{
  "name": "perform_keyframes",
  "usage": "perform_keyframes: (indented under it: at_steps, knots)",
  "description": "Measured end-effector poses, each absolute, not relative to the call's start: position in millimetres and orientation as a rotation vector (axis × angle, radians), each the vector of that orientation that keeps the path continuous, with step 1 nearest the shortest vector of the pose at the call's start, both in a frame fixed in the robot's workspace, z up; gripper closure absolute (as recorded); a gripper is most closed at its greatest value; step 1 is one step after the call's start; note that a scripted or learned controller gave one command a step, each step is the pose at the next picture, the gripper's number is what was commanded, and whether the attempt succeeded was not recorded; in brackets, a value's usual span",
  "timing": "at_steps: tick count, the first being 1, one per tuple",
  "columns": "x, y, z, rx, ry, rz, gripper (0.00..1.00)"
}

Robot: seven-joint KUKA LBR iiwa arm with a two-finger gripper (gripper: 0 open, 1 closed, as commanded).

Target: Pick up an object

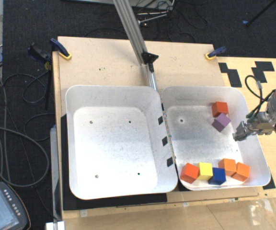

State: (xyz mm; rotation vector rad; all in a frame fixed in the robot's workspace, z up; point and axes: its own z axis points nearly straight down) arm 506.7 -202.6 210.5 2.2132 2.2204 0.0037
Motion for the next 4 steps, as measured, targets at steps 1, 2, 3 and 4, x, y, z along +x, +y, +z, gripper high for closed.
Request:
perform_keyframes:
  at_steps: [1, 2, 3, 4]
  knots:
    - [536.7, -153.7, 221.6, 2.211, 2.229, 0.005, 1.0]
    - [568.9, -102.7, 223.8, 2.211, 2.229, 0.006, 1.0]
    - [591.8, -51.8, 236.2, 2.211, 2.23, 0.006, 1.0]
    - [611.4, -5.1, 245.3, 2.212, 2.229, 0.006, 1.0]
